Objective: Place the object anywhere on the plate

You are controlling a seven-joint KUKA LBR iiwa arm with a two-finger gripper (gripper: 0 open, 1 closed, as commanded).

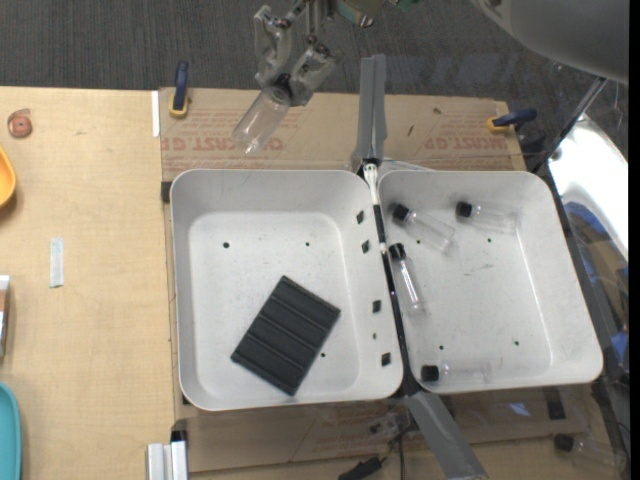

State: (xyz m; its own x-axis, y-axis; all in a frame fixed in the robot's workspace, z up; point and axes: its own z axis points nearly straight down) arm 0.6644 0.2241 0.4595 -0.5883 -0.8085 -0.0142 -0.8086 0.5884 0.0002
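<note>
You see a clear vial point(262, 121) with a black cap pinched between the fingers of the gripper point(290, 85), hanging tilted above the cardboard behind the left bin point(200, 368). The dark ribbed plate point(287, 334) lies in that bin (well below the vial). Four more vials point(422, 224) rest in the right bin point(560, 298).
</note>
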